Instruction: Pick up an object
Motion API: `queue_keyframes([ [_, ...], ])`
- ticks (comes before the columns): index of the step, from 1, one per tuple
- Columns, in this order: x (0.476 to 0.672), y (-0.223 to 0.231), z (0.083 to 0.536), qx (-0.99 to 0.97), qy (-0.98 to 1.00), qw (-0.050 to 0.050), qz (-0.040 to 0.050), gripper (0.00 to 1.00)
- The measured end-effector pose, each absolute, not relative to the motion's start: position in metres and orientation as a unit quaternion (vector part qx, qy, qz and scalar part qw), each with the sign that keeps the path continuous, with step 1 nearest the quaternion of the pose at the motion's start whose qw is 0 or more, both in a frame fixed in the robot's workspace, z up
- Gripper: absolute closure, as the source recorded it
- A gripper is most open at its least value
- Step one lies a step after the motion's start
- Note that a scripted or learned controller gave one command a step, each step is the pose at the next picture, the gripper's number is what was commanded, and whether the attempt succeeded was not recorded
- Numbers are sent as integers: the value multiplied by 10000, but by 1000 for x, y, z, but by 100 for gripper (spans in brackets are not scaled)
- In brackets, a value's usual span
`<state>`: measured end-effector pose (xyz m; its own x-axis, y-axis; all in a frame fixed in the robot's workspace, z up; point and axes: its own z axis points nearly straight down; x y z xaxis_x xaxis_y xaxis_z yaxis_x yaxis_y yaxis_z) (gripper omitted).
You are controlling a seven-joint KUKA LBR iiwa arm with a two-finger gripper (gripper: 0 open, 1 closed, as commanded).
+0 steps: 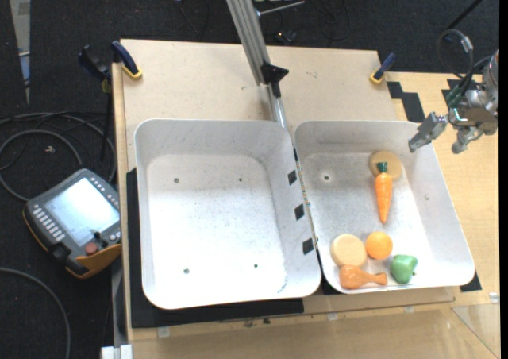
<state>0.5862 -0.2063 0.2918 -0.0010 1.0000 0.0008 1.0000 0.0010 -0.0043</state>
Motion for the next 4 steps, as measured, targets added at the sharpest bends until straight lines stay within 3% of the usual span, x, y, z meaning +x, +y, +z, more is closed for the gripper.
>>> queue_keyframes([
  [1, 587, -206, 294, -7061, -7081, -2, 4, 0],
  [4, 578, -185, 126, -7070, -7072, 26, 13, 0],
])
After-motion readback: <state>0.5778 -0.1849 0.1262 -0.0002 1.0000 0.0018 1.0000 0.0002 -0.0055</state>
